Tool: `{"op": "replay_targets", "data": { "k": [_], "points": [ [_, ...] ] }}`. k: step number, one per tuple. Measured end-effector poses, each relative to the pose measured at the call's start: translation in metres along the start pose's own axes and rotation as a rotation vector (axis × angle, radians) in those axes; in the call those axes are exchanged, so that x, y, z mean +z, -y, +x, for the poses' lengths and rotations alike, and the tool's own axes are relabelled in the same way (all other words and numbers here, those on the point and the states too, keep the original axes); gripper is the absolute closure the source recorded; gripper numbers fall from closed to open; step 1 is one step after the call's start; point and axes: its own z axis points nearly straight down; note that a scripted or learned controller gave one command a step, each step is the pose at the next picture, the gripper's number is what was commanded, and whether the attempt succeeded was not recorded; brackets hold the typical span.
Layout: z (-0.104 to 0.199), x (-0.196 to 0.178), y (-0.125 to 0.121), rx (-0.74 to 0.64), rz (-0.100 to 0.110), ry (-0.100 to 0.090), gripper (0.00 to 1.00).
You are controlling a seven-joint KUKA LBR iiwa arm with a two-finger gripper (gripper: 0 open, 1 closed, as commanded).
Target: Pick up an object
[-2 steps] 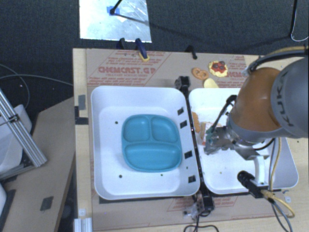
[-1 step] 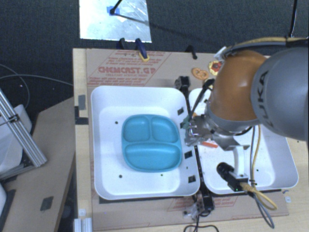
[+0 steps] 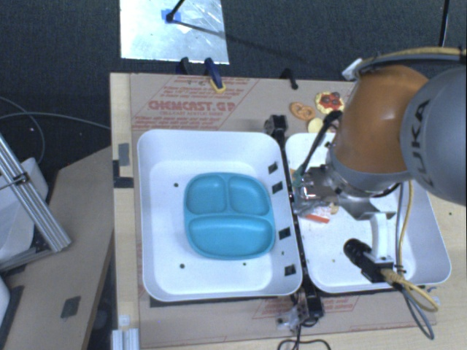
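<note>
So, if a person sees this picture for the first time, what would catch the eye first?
Probably the bulky grey and orange arm, which reaches in from the right and covers much of the right bin. Next comes the bright blue divided plate, lying flat in the middle of the left bin. A small orange-red object lies in the right bin, just under the arm.

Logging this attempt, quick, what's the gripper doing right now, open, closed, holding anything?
Gripper: low in the right bin near its left wall; open or closed cannot be told.
</note>
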Motion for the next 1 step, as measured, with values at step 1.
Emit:
{"op": "replay_targets", "data": {
  "k": [1],
  "points": [
    [-0.0061,-0.1708,-0.0016,-0.004,-0.017,-0.003,1.00]
  ]
}}
